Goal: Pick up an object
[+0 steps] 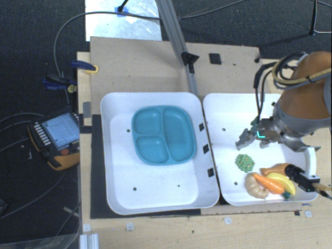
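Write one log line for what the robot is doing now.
hand: over right bin, beside green broccoli-like toy | carrot, banana: same bin, corner | blue divided plate: left bin

A knobbly green lump (245,163) lies alone in the right bin (228,113), near its middle. Just right of it, in the near right corner, a small heap sits touching: a pale tan curved piece (255,186), an orange carrot (271,183), a yellow banana (282,181) and an orange-tan piece (276,168) on the far side
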Controlling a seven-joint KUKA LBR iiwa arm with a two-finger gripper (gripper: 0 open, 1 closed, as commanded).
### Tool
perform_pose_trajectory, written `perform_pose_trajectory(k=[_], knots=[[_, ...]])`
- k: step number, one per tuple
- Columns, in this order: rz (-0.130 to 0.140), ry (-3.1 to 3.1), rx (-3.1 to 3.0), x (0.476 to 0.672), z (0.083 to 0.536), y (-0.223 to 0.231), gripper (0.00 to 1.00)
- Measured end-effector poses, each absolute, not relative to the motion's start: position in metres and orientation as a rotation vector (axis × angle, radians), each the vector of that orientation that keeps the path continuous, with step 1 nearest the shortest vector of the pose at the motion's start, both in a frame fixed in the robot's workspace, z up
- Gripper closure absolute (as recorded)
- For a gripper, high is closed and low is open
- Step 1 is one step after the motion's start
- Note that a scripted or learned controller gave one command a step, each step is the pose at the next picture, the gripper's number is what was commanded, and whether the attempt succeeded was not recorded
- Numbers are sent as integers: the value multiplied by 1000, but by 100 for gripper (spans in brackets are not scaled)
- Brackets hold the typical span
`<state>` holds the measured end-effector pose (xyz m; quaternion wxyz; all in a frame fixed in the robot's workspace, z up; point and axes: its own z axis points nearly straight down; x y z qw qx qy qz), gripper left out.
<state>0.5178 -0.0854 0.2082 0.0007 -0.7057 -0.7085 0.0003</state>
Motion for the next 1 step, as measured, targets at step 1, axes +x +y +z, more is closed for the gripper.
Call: perform_pose_trajectory(k=[1], knots=[[-2,-2227,-2217,519,209,-85,0]])
